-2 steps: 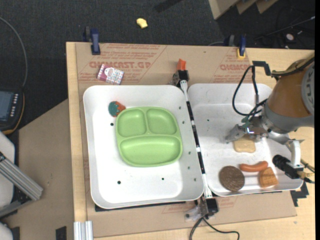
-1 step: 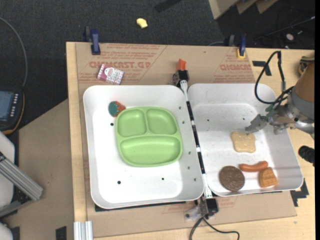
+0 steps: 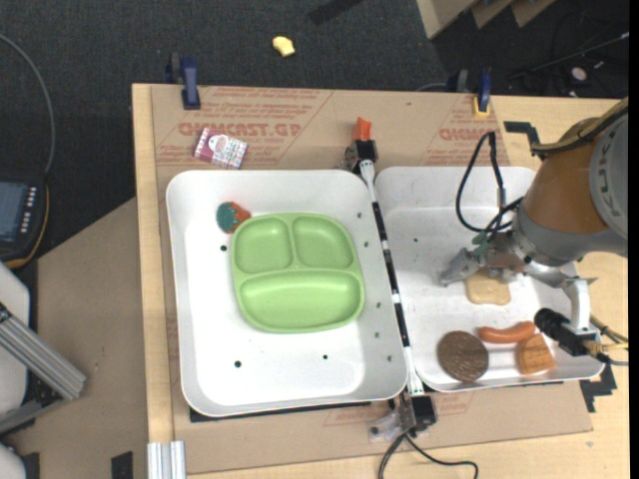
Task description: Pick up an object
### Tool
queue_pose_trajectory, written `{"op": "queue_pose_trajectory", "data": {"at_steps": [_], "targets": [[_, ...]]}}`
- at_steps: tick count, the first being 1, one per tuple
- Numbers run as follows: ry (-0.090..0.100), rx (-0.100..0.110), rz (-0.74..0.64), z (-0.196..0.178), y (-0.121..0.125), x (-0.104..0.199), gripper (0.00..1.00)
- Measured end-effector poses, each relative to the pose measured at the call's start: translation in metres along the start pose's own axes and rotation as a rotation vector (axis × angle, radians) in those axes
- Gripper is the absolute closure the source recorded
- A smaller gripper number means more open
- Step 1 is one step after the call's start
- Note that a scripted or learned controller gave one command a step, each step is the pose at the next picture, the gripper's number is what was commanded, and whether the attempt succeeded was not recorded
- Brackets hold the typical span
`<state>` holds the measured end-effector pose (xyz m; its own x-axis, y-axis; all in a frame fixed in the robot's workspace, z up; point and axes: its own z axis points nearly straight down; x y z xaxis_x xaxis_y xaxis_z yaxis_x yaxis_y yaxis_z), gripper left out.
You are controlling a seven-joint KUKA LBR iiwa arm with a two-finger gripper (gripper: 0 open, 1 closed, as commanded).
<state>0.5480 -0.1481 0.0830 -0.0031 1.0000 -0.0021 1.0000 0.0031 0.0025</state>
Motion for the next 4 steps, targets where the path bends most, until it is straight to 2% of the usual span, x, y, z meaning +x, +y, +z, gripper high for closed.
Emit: {"op": "queue_pose_trajectory", "data": {"at_steps": [1, 2, 3, 4], "targets": [[0.003, -0.004, 0.003, -0.004, 0.047, -0.069, 0.00], [0.001, -0.002, 0.000, -0.013, 0.046, -0.067, 1.00], [0.001, -0.001, 0.000, -0.012, 0.046, -0.066, 0.00], [0.005, 0.006, 0.001, -0.048, -0.007, -0.016, 0.00]]}}
